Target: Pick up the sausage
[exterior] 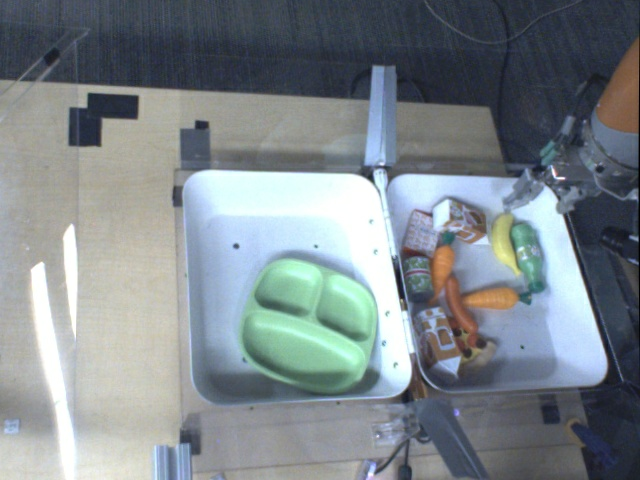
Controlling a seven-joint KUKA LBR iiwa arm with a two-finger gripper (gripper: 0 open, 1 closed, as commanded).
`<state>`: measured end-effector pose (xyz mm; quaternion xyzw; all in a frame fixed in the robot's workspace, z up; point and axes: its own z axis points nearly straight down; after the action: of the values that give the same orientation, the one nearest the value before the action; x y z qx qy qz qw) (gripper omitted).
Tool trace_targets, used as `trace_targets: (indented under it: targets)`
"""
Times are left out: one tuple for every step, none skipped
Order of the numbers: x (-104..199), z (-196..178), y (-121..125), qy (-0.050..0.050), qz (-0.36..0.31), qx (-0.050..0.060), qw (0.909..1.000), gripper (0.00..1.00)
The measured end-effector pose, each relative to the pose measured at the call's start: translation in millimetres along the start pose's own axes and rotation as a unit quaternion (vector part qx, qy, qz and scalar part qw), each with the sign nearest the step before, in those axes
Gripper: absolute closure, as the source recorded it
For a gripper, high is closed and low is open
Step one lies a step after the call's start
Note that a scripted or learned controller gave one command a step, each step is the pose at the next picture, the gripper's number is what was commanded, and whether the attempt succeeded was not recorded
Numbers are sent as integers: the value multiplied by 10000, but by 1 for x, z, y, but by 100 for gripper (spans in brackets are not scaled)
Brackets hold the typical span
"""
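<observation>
1. The sausage is lying slantwise at the centre of the right bin, crowded between cartons and carrots.
2. At the frame's upper right, I am hovering my pincer, fingers spread and empty; a narrow, slant-matched descent seems wisest.

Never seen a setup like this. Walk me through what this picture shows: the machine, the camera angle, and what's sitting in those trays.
One camera looks down at a slant on a wooden bench with two shallow white bins. The robot arm, grey and orange, reaches in from the right; its gripper hovers at the right bin's top edge, holding nothing. The left bin holds a green divided plate. The right bin holds toy food: the reddish sausage it should pick up, two carrots, a banana, a green bottle and small cartons.
</observation>
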<state>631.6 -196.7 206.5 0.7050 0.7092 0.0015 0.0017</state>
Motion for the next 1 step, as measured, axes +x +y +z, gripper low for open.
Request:
trace_targets:
  targets:
    - [76,111,-81,5,25,12,10000,0]
